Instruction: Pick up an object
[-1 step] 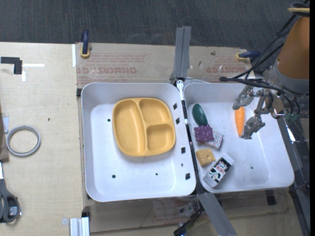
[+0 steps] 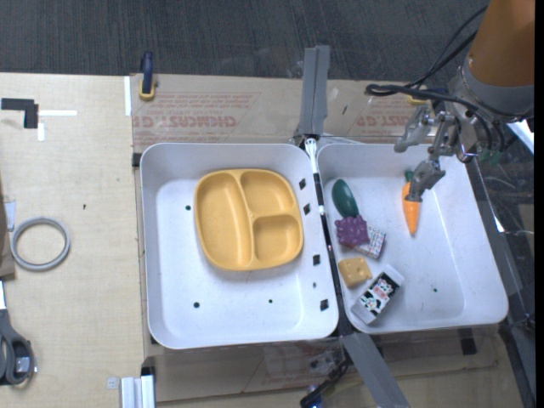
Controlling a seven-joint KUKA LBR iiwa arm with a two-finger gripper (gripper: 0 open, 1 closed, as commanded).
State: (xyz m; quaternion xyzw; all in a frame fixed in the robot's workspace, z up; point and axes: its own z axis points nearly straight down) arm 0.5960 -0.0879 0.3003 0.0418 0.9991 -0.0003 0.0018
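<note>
**Carrot at the hand, right bin**

Scissors (image 2: 15, 357) lie at the desk's (image 2: 76, 313) near left corner, well apart from the hand (image 2: 427, 177), a grey ring (image 2: 38, 243) just above them. Left bin (image 2: 161, 313): yellow divided plate (image 2: 248, 219), well left of the hand. Right bin (image 2: 476, 296): hand lowered over the far side, fingers nearly closed around the green top of a toy carrot (image 2: 412, 213), which hangs point-down directly below it. Left of the hand: dark green piece (image 2: 344, 197), purple grapes (image 2: 351, 229). Below-left of it: tan block (image 2: 354, 270), black-and-white carton (image 2: 377, 297).
</note>
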